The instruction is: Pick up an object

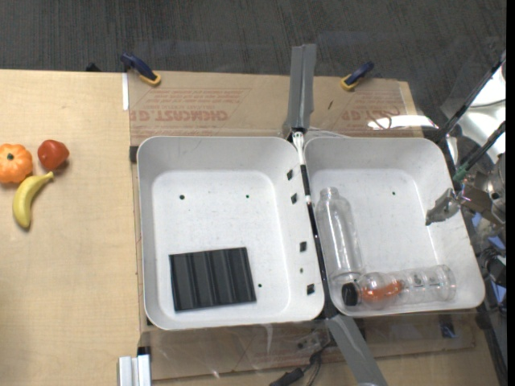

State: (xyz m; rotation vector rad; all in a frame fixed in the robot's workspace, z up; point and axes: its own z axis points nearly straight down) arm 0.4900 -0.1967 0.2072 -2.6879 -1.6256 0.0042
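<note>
Honestly, both clear bottles (338, 230) look like trouble: they lie along the right bin's (378, 153) left wall and front edge, so fingers could jam or slip. Gripper (444, 207) hangs at its right edge, holding nothing; can't tell how it's set.

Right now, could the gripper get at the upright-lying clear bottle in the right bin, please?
Probably yes. The gripper sits at the right bin's right edge, and bare white floor lies between it and the clear bottle; nothing covers the bottle.
</note>
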